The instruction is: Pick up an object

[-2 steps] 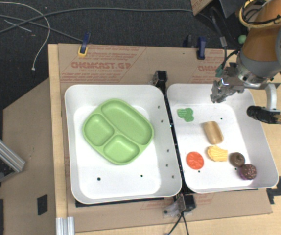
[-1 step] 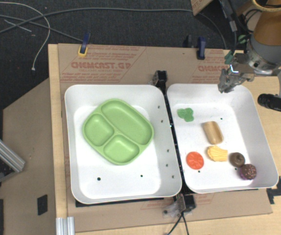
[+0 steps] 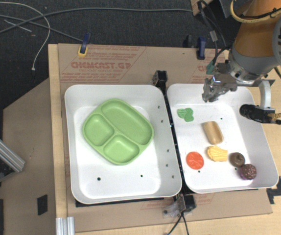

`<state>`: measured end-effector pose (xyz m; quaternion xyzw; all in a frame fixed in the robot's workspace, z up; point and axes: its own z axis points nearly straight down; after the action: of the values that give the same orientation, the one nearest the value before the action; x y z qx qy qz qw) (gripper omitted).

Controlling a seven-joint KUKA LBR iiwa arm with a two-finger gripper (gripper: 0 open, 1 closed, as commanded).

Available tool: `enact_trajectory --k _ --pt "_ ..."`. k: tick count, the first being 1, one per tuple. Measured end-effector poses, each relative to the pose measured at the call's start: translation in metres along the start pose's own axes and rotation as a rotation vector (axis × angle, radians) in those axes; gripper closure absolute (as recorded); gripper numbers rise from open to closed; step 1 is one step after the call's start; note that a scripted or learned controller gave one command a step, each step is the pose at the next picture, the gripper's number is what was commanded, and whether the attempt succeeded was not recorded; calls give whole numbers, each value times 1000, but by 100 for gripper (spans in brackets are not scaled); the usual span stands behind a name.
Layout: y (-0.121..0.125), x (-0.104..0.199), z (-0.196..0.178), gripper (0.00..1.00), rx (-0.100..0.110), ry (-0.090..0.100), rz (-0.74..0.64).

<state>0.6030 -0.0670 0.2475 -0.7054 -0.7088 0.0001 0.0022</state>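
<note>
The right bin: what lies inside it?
The right bin holds a green piece, a tan roll, an orange disc, a yellow piece and two brown pieces. The arm covers its far edge.

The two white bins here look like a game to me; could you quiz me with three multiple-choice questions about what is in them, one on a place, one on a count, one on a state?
1. Where does the green divided plate lie?
A. left bin
B. right bin
C. on the cardboard

2. How many small food items lie in the right bin?
A. three
B. six
C. nine

3. Where is the end effector?
A. over the plate
B. above the right bin's far edge, touching no food item
C. down on the orange disc

Answers: 1 A, the plate fills the left bin. 2 B, six separate pieces count up. 3 B, it hangs apart from all six.
</note>
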Motion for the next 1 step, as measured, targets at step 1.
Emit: enact_trajectory --k 1 --pt "-17 54 14 100 1 0 -1"
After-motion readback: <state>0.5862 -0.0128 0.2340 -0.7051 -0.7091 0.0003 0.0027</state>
